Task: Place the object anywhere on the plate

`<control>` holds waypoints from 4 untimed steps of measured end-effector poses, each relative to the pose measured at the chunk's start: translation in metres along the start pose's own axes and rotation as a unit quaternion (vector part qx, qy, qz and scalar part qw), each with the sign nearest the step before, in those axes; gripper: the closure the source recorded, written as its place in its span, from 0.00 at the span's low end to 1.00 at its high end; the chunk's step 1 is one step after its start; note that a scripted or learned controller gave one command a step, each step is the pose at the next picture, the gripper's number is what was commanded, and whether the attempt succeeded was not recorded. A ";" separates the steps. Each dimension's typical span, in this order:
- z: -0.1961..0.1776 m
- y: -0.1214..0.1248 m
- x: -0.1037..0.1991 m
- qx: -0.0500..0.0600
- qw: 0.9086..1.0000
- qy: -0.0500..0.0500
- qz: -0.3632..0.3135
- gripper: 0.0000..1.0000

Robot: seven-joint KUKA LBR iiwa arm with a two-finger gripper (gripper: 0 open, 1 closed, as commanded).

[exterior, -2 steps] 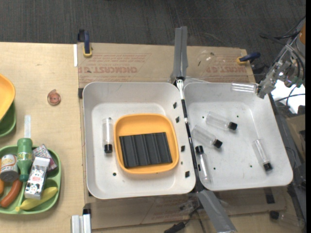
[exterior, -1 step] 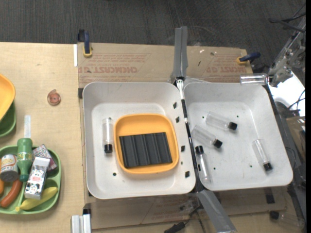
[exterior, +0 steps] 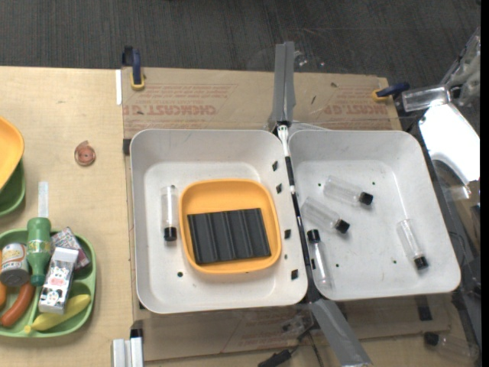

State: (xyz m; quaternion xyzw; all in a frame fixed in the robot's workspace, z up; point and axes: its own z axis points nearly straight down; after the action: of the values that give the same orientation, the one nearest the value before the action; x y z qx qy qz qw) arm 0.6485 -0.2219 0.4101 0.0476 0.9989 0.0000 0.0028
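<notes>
Camera view: looks down at a slant on both bins, with the arm [exterior: 447,140] showing as a pale, glossy body at the right edge
Pincer: whether it is released or clenched cannot be told, and nothing can be seen grasped
Right bin [exterior: 382,262]: the one nearer the arm, its near wall just beside the arm's pale body
Tubes in right bin: four clear tubes with black caps lie flat and apart from each other; one [exterior: 411,243] is closest to the arm, one [exterior: 348,192] and one [exterior: 325,216] lie mid-bin, and one [exterior: 315,254] lies along the wall farthest from the arm
Left bin [exterior: 141,205]: on the far side of the right bin from the arm, the two bins touching along their shared edge
Orange plate [exterior: 229,186]: sits in the middle of the left bin, well apart from the arm
Dark ribbed block [exterior: 229,234]: lies flat on the orange plate, inside its rim
Tube in left bin [exterior: 169,212]: lies on the bin floor just beside the plate, on the plate's side away from the arm, black cap toward the camera
Cardboard sheet [exterior: 199,102]: under both bins, with a blue clamp [exterior: 134,67] at its far corner
Wooden table [exterior: 61,113]: farthest from the arm, bearing a green tray [exterior: 80,312] of toy food and a green bottle [exterior: 38,251]
</notes>
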 end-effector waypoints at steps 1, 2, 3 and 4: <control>0.000 0.000 0.000 0.000 1.000 0.000 0.000 0.00; 0.097 0.020 0.058 -0.001 0.992 0.002 -0.125 0.00; 0.134 -0.006 0.064 -0.001 0.964 0.001 -0.267 0.00; 0.176 0.006 0.129 -0.002 0.922 0.002 -0.387 0.00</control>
State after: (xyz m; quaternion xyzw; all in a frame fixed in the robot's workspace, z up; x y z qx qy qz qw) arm 0.5212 -0.2039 0.2332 -0.3431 0.9393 0.0006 0.0010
